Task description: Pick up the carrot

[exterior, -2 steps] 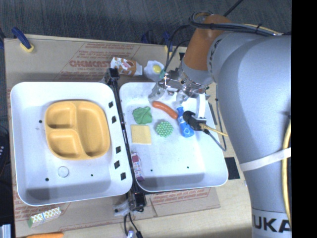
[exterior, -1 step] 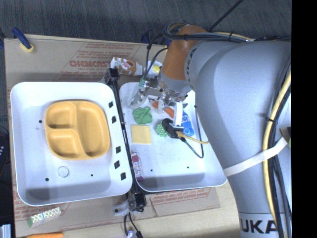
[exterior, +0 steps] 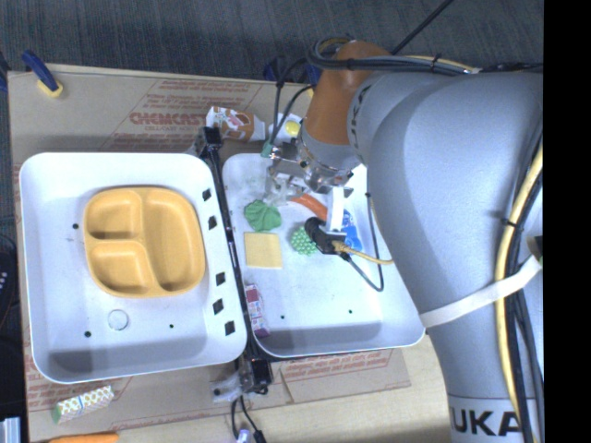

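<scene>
Lying in the right bin (exterior: 369, 326), the carrot (exterior: 311, 205) sits just below the jaws; their state cannot be told.

The bench is seen from a single camera fixed above it, looking down at a slant, so that both white bins, the left bin (exterior: 46, 247) and the right bin (exterior: 369, 326), are taken in whole. The view is set fairly near, with the bench's cardboard sheet (exterior: 138, 109) cut at the lower edge. The arm (exterior: 443, 201) is seen entering from the right, large in the foreground.
</scene>
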`<state>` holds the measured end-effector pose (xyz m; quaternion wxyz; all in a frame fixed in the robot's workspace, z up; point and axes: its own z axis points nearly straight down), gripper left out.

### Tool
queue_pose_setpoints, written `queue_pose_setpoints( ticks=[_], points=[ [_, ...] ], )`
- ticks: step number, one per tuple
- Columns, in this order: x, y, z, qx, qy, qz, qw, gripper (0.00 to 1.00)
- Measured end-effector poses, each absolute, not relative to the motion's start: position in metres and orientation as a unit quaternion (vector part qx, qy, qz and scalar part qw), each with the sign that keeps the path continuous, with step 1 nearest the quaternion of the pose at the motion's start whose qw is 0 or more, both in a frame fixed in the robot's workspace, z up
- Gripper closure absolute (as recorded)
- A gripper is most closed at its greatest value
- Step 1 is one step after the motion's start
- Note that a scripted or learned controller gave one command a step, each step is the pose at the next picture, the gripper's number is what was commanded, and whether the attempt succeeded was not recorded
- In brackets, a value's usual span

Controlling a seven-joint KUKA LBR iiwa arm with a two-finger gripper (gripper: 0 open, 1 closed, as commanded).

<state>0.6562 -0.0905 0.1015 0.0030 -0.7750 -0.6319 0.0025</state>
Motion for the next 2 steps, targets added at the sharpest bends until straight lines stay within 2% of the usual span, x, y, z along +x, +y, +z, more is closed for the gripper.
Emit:
queue_pose_setpoints(
  ticks=[1, 2],
  points=[
    [0.602, -0.142, 0.269, -0.773, -0.634, 0.0008, 0.000, 1.00],
    [0.638, -0.206, 0.319, -0.770, -0.638, 0.0005, 0.000, 1.00]
  ],
)
